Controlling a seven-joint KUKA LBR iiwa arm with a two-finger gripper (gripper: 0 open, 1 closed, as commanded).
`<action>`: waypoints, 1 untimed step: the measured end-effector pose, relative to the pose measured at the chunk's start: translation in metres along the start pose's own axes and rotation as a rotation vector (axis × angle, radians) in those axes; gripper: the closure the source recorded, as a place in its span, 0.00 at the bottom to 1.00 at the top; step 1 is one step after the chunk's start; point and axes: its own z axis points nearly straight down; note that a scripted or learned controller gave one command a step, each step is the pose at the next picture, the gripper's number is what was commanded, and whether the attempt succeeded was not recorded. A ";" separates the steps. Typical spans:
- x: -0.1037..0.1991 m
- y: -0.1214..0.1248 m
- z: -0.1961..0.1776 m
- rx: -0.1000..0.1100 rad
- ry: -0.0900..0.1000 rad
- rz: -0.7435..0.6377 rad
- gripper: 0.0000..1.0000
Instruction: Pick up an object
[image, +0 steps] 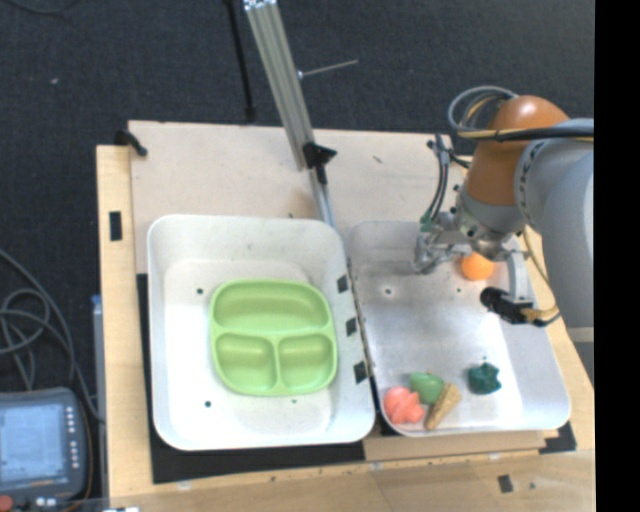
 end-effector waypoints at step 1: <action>-0.007 0.003 -0.063 -0.003 0.001 0.002 1.00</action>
